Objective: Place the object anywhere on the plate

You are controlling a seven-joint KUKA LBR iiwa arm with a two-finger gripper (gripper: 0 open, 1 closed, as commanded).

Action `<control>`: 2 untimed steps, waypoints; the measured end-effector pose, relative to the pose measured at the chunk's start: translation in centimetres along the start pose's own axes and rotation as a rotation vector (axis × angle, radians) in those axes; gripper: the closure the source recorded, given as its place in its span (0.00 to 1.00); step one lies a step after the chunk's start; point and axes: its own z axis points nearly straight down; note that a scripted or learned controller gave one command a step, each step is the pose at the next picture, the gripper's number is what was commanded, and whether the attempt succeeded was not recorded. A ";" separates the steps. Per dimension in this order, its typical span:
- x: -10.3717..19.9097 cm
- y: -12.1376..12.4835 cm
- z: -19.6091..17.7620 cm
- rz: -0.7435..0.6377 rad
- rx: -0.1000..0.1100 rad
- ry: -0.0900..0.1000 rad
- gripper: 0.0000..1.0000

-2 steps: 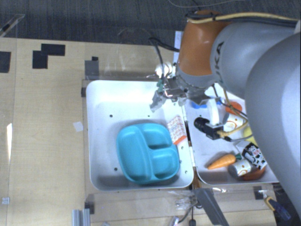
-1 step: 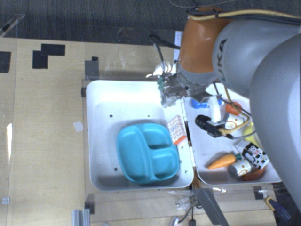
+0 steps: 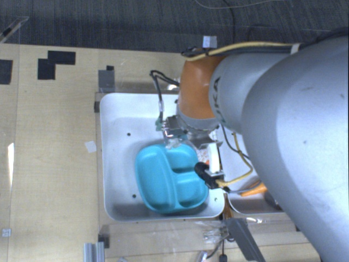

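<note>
Even, bright overhead light; glare whitens the bin (image 3: 117, 124) floor, the near arm (image 3: 294, 130) looms soft and blurred, shadows faint.

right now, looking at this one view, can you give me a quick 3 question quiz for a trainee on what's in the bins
1. True or false: the blue plate lies in the left white bin.
2. Which is it? The plate has (a) one flat surface, (b) divided compartments, (c) a lid on top.
3. Fill in: the band above the arm's wrist is coloured ____.

Key:
1. True. The plate rests on the bin floor, towards its near right part.
2. b. Raised ridges split it into compartments.
3. Orange. The wrist hangs over the plate's far edge, and the gripper sits just below it.
</note>
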 end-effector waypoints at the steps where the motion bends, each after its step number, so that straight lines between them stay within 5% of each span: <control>1: 4.3 -3.5 1.9 0.098 0.000 0.001 1.00; 2: 4.3 -3.4 0.8 0.097 -0.004 0.003 1.00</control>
